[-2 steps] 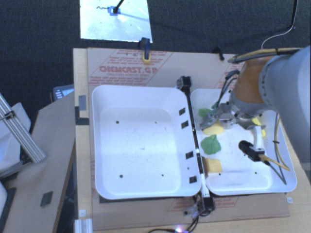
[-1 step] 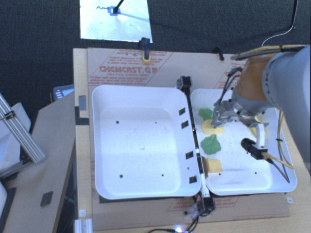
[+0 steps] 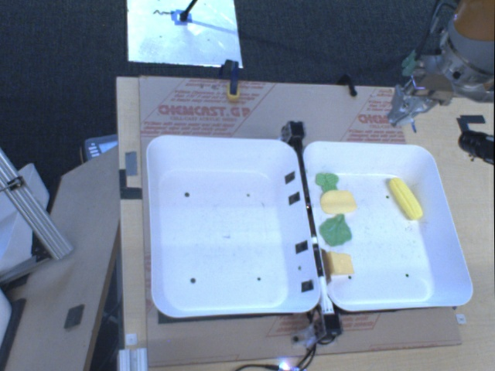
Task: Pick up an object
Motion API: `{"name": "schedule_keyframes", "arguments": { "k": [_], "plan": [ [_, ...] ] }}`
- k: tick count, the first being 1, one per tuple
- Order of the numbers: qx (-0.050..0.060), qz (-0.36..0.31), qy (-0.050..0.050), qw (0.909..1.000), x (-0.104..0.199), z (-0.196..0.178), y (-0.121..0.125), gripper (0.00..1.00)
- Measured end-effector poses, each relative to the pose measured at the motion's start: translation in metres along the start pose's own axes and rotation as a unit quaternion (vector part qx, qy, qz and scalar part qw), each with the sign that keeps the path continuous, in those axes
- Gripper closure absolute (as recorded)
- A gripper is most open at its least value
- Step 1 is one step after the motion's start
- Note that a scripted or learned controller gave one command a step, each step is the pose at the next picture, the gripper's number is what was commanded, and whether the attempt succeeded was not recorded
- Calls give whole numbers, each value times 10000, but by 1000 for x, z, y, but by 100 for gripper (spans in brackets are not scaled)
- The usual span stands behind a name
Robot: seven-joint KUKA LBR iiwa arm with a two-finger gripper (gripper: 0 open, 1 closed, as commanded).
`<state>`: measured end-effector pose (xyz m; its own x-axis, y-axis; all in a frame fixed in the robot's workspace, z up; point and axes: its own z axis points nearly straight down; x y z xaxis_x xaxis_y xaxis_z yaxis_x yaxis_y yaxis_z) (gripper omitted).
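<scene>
The right bin (image 3: 433, 284) holds several small items. A yellow corn cob (image 3: 404, 198) lies near its right side. By the bin's left wall sit a small green piece (image 3: 327, 181), a pale yellow lump (image 3: 338, 202), a larger green leafy piece (image 3: 335, 230) and an orange-yellow block (image 3: 339, 263). My gripper (image 3: 405, 110) hangs above the bench beyond the right bin's far edge, up and to the right of the items, with nothing seen between its fingers.
The left bin (image 3: 224, 222) lies beside the right one, joined by a black clipped divider (image 3: 305, 207). A yellow and blue clamp (image 3: 231, 79) stands at the board's far edge. A metal plate (image 3: 183, 20) lies behind the bench. An aluminium rail (image 3: 27, 207) slants at far left.
</scene>
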<state>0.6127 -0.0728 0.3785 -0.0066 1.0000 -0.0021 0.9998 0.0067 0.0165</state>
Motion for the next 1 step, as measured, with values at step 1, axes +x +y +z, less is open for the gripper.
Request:
{"name": "schedule_keyframes", "arguments": {
  "k": [1],
  "plan": [
    [-13,-34,23,10000,91,-167,-17,100]
  ]
}}
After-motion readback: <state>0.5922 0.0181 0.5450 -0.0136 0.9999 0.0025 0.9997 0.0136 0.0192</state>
